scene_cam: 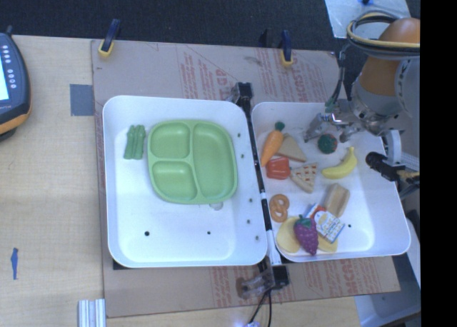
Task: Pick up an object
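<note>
Grey arm (389,68) in from the right, orange band above the wrist, bent down over the far end of the right bin (389,247). Claw (330,127) low over that bin, directly above a small dark green round toy (327,143). Impossible to tell whether clenched or released, or whether touching the toy at all.

Things to pick, all in the right bin:
- Banana (340,165) just right of and nearer than the green toy, curved, lying flat.
- Carrot (271,146) along the left wall, green top pointing away.
- Tan wedge (291,149) right beside the carrot.
- Red piece (278,168) at the carrot's near tip.
- Triangular slice (305,177) with dark dots, between the red piece and the banana.
- Pretzel (279,207) close to the left wall.
- Brown bread piece (335,199) near the middle.
- Yellow disc (289,238) at the near end, purple grapes (305,234) lying across it, small printed carton (330,227) just to the right.

Left bin (178,247) touching the right one along the middle, holding a light green divided plate (193,161) and, just left of it, a darker green pod-like toy (134,141).

Both bins on a cardboard sheet (178,68) clamped at the far edge, on the wooden counter (43,197). Handheld control unit (11,79) at the far left edge.
</note>
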You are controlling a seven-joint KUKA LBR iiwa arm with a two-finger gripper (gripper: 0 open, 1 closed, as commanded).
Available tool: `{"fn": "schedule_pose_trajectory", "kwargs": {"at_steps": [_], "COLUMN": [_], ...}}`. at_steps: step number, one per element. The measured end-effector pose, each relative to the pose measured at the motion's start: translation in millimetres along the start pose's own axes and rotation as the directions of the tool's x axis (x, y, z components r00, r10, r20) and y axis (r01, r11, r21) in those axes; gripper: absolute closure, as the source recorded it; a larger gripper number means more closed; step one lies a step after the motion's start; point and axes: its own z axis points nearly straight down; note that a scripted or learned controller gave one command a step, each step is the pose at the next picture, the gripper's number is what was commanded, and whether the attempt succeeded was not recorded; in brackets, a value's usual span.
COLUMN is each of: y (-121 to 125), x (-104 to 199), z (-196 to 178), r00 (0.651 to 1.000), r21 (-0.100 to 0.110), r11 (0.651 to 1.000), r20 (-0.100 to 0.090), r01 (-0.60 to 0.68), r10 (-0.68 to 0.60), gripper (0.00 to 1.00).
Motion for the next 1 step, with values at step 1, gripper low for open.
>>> {"fn": "schedule_pose_trajectory", "kwargs": {"at_steps": [1], "y": [-1.1], "x": [-27.3], "z": [0.1], "r00": [1.0], "r21": [0.001], "r11": [1.0], "r20": [0.001], "r01": [-0.003], "r10": [0.003], "gripper": [0.0]}}
